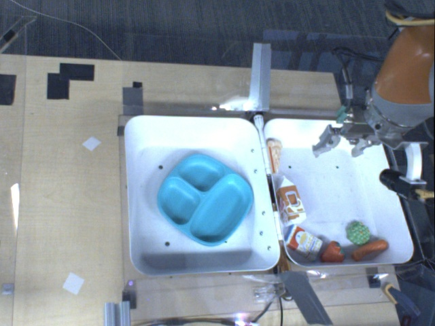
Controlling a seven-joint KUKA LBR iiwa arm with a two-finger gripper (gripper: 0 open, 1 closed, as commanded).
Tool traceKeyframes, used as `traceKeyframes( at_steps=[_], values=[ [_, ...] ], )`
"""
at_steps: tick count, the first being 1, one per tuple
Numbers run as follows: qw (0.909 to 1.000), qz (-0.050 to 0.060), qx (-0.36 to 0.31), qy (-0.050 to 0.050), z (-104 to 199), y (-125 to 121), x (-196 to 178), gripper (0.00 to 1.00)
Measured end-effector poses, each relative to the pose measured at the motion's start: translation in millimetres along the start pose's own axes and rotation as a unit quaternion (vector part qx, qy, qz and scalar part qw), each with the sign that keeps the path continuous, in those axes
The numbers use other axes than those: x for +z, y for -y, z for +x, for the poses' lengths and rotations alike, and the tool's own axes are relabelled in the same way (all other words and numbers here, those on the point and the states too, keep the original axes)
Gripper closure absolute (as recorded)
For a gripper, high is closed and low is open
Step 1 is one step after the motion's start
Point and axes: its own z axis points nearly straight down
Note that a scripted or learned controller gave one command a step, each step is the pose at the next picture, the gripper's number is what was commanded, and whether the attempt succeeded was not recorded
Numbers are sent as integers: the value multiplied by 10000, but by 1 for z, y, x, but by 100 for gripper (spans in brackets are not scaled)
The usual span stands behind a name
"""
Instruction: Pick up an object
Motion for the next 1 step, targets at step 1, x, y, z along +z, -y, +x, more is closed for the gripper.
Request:
traceKeyframes(
  at_steps=[1],
  values=[
    [9999,8,148,1,-16,56,82,0]
  ],
)
